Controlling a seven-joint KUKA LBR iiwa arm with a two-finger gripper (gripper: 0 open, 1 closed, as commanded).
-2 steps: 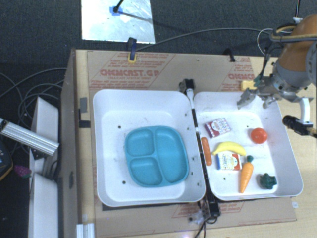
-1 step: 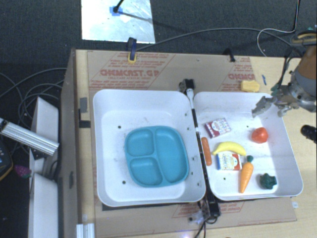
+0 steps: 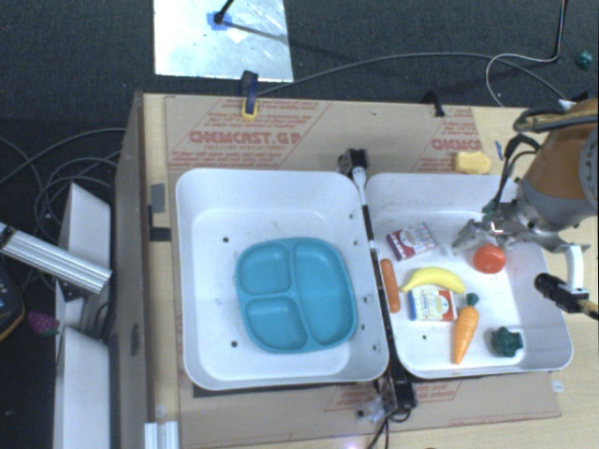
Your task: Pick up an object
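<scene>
The right bin holds several small items. A red tomato lies near its right side, and my gripper hovers just above and behind it, at the end of the grey and orange arm. To the left are a red and white box, a banana, a small printed box and a thin orange stick by the bin's left wall. A carrot and a green broccoli piece lie near the front.
The left bin carries a blue divided plate. A yellow block rests on the cardboard bench behind the right bin. Cables run over the dark floor beyond the bench.
</scene>
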